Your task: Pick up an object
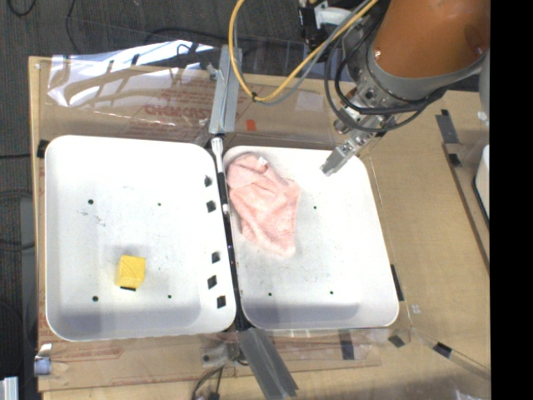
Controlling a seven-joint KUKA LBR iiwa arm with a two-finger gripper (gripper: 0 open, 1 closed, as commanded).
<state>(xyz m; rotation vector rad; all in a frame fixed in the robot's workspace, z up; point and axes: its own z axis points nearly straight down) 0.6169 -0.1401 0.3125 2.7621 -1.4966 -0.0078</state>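
Although the arm (429, 36) had reached in over the far right corner of the right bin (366, 298), nothing had been picked up at this moment. The claw (340, 158) hung at the bin's far edge, to the right of the pink cloth (265, 202) and clearly apart from it. Whether the claw was spread or pressed together I cannot tell, as it showed as one slim grey shape pointing down and to the left. Nothing appeared to be pinched in it.

The pink cloth lay crumpled in the right bin against its left wall, toward the far side. A small yellow block (132, 272) sat in the left bin (75, 173), toward the near left part, well away from the arm. Either could serve as the object to lift; judging from position, the cloth was the likelier target, being much nearer the claw. The whole of the task remained: moving over a thing, descending, closing on it and raising it.

The orange band and grey wrist hid most of the claw's upper body, and the top of the arm was cut off by the picture's edge. Cables (275, 23) looped behind it. The folds of the cloth concealed whatever might lie beneath.
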